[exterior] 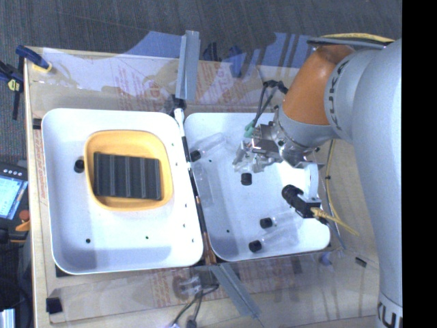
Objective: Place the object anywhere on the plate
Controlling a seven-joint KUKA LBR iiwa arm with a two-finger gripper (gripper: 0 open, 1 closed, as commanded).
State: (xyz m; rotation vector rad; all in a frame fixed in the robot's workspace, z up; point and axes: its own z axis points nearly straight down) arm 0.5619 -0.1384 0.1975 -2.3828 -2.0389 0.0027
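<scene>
The yellow plate [128,144] with a dark ridged centre lies in the left bin [68,251]. In the right bin [225,217], a small black-capped object [246,178] sits just below my gripper [252,154], which hovers low over the bin's upper middle. Two clear pieces with black caps [265,222] [255,246] lie near the bin's front. Another clear piece with a black cap [196,155] rests by the bin's left wall. Nothing is visibly held by the gripper.
A small black knob [79,164] sits left of the plate in the left bin. A metal divider rail [186,60] stands behind the bins. A screen device [10,193] is at the bench's left edge. The arm covers the right side.
</scene>
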